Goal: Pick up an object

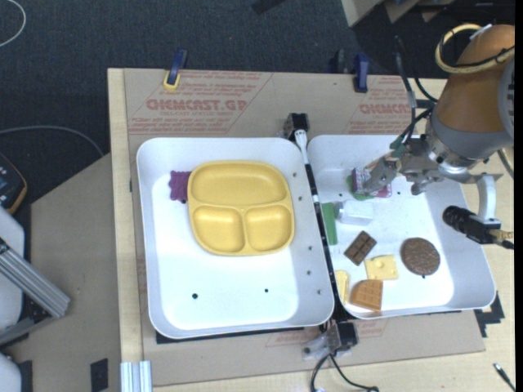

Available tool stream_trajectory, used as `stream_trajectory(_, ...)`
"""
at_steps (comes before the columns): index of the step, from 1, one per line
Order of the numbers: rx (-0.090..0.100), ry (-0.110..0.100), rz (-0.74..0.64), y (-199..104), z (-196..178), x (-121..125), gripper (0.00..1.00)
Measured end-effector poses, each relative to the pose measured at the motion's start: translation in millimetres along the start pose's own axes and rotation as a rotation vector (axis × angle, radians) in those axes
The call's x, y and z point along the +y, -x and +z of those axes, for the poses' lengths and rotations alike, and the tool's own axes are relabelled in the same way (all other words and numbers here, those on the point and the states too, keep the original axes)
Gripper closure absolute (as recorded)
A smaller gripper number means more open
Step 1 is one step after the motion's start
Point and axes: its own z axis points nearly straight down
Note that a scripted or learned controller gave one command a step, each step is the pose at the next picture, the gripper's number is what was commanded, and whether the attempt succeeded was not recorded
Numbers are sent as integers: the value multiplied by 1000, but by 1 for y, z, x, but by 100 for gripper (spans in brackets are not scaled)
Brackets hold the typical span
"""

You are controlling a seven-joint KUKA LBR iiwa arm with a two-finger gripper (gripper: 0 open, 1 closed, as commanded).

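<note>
Several bits crowd the right bin (458,296), so the tool (382,175) at twelve o'clock, grip state unclear, may snag a neighbour.

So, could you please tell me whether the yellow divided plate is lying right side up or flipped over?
Right side up: the yellow divided plate in the left bin shows its three hollow compartments facing upward.
</note>
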Motion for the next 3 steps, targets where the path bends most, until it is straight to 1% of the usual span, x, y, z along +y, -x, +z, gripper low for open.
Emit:
stream_trajectory(1, -2, 14, -2, 0, -7, 3, 0)
stream_trajectory(2, -1, 8, -2, -3, 35, 2, 0)
stream_trajectory(3, 5, 17, -2, -3, 93, 7, 0)
